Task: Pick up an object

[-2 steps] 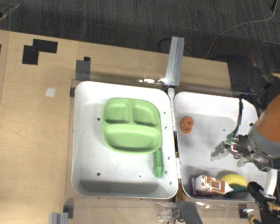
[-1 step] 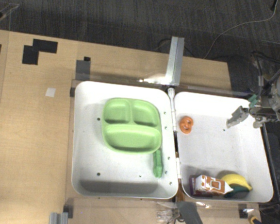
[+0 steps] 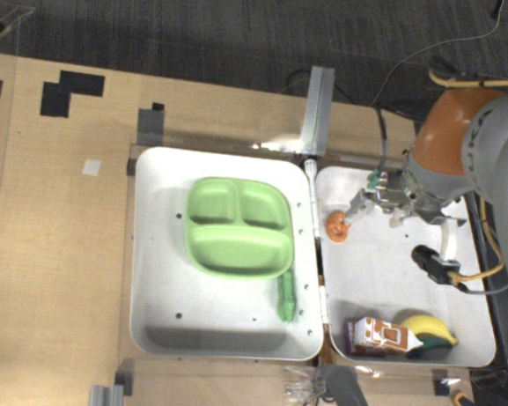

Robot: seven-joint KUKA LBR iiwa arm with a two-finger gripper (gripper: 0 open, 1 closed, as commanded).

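Gripper (image 3: pixel 352 213) fingers spread, nothing between them, poised just above orange object (image 3: pixel 337 226) in right bin (image 3: pixel 481 337), likely to grasp it.

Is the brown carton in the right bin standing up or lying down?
Lying down: the carton rests on its side along the right bin's near wall, against the banana.
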